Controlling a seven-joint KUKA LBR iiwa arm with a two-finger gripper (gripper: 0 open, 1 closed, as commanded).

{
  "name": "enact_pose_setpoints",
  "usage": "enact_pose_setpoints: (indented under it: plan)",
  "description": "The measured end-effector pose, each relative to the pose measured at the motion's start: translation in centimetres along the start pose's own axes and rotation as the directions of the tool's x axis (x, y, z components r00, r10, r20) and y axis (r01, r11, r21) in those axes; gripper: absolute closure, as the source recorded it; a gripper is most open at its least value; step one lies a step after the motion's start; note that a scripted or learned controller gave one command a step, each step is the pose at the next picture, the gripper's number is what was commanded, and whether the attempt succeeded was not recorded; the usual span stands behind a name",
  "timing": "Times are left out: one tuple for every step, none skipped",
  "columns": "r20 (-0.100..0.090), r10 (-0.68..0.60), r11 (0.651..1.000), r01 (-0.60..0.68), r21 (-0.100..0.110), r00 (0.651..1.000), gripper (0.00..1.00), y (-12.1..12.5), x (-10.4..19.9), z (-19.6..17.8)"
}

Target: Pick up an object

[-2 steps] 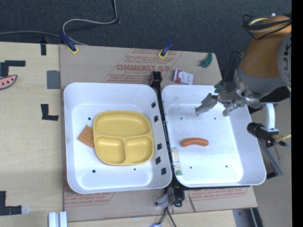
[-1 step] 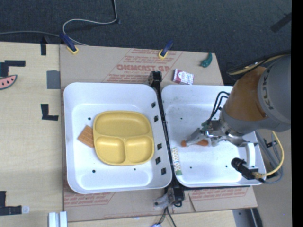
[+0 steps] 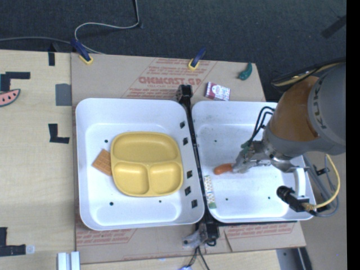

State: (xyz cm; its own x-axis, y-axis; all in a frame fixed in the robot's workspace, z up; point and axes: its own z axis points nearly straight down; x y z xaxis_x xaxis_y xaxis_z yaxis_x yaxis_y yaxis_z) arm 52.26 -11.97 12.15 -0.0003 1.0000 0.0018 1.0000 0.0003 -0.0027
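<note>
Pincer is down inside the right bin, low over the floor. The target looks like the small orange object, carrot-like, lying flat on the bin floor. It sits directly off the pincer tip on the side toward the left bin, touching or nearly so; contact is too small to resolve. Its long axis runs roughly along the line from the pincer toward the divider between the bins, so the near end points at the tip and the far end points away from it.

Whether the pincer is spread or pressed together: cannot tell, since the tip is dark clutter from this angle. The orange object is not clearly between the tip parts, so I am not counting it as held.

Judgement: the grasp is about to be made or has just missed. The object lies beyond the tip, not under it, so the next move needs a short shift toward the divider. A grip across the short axis would be safer than one end-on.

Far from the pincer, in the left bin, are a yellow divided plate and a brown cracker-like piece tucked beside it. Neither is in play.
</note>
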Motion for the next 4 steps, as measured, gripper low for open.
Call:
enact_pose_setpoints:
  plan:
    - [0.000,0.000,1.000,0.000,0.000,1.000,0.00,0.0,0.0,0.0]
    - [-0.001,0.000,1.000,0.000,0.001,1.000,1.00,0.0,0.1,-0.9]
    - [-0.001,0.000,1.000,0.000,0.001,1.000,0.00,0.0,0.1,-0.9]
    - [0.002,0.000,1.000,0.000,-0.006,1.000,0.00,1.9,1.5,3.4]
